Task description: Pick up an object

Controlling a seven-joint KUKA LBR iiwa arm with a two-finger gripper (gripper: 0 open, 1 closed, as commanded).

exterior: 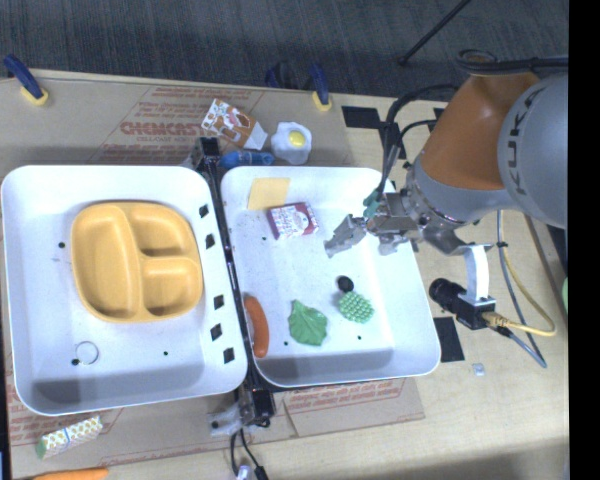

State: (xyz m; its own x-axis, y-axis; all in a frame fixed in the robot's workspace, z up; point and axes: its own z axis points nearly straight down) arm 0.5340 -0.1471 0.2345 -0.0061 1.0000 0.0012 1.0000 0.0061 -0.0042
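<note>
Arm: the grey arm with its orange band reaches in from the right, its gripper (346,236) hanging over the right bin (405,343), near that bin's right wall.
Fingers: a pale grey tip points left and slightly down; whether the fingers are wide or narrow, I cannot tell from this slant. Nothing shows between them.
Right bin contents: a yellow cheese slice (268,192) at the far left corner; a small dark red carton (291,219) just near of it; a small black piece (345,284) below the gripper; a green knobbly toy (357,307) just beside that; a green leaf (307,323) to its left; an orange sausage (258,327) lying along the left wall.
Left bin: a yellow divided tray (137,260) sits in the middle of the left bin (20,298), well apart from the gripper.
Tabletop: a snack packet (225,120) and a white and yellow cup (292,141) lie beyond the bins on the far side.
Step in hand: this looks like the approach; nothing is lifted and every object lies on a bin floor.
Likely target: the carton is closest to the left of the tip, the black piece closest on the near side; which one is meant is not clear.
Next move: it calls for settling over one object, coming down with the fingers either side of it, closing, then lifting clear.
Risk: the black piece and the knobbly toy lie close together, so a descent there could nudge one while grasping the other.
</note>
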